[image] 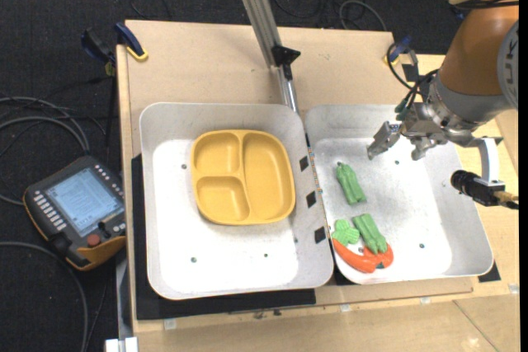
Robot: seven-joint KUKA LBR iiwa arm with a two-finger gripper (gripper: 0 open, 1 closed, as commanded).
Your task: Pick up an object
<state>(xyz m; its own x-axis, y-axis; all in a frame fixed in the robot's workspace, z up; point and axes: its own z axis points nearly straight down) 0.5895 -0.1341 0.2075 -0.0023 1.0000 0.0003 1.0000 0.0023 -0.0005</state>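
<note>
The grey two-finger gripper [403,140] is being held open, fingers apart, above the right shallow white bin [429,202], gripping nothing.

Gripper [402,141] seemingly open, empty

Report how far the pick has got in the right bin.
Done: the pincer is over the right bin, near its far edge. In hand: nothing; its fingers are spread with no object between them. Left: every step of the grasp. The green toy lies untouched nearer the camera, and the orange and green toy sits at the near left corner. The yellow divided plate rests in the left bin.
</note>
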